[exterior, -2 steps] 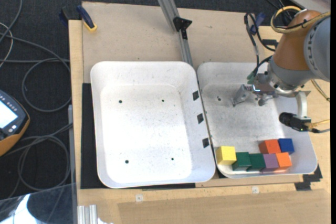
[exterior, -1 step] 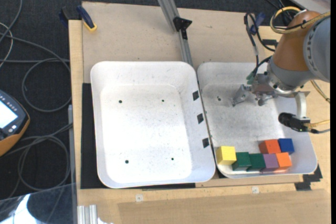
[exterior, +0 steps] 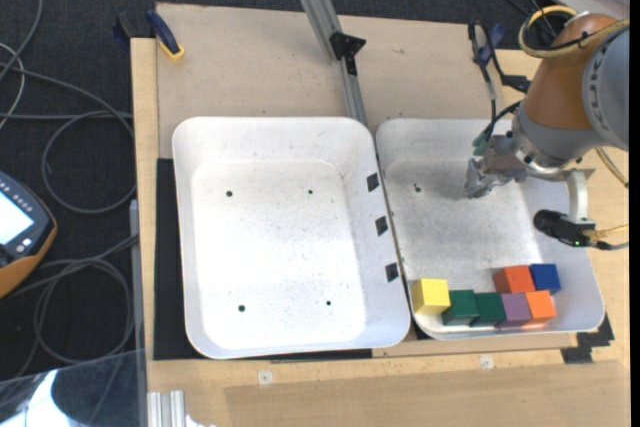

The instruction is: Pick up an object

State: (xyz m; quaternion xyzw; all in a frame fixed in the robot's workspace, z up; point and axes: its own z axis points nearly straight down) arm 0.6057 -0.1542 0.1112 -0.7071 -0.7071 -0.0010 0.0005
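Grey arm [exterior: 590, 105] reaching from right, orange-banded wrist bent down, gripper [exterior: 483, 180] lowered.

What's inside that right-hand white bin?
Right bin: coloured blocks clustered at its near edge — yellow, green, purple, orange, red, blue. Gripper hangs above its floor; arm covers the far right corner.

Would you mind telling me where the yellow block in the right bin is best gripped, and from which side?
Probably from above, fingers closing on the yellow block's far and near faces. Its left face sits close to the right bin's wall and the dark green block touches its right, so those sides look blocked.
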